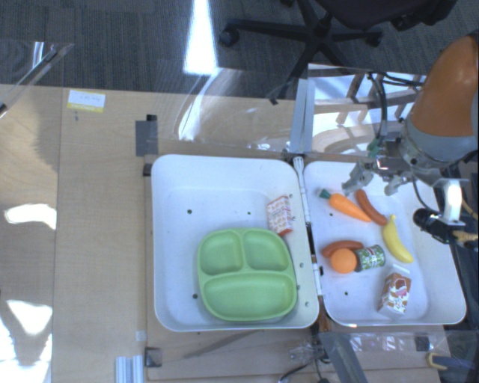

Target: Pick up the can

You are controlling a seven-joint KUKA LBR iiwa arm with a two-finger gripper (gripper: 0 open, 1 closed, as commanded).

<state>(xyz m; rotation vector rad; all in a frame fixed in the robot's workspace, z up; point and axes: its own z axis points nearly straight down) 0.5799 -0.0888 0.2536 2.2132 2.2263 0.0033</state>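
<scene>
**Can lying in the right bin, gripper apart above it**

You'll find the can (370,258), small with a green label, lying on its side near the middle of the right bin (438,310). It touches an orange (343,260) with a sausage (341,246) behind. Both white bins sit on a pale wooden bench (82,224); an office chair (337,22) stands beyond. The gripper (376,179), fingers spread and holding nothing, hovers near the far edge over a carrot (349,207). A banana (395,239) and a carton (395,292) lie nearby.

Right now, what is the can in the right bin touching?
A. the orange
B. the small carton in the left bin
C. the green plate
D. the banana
A: the can lies on its side in the right bin, pressed against the orange, apart from the banana.
</scene>
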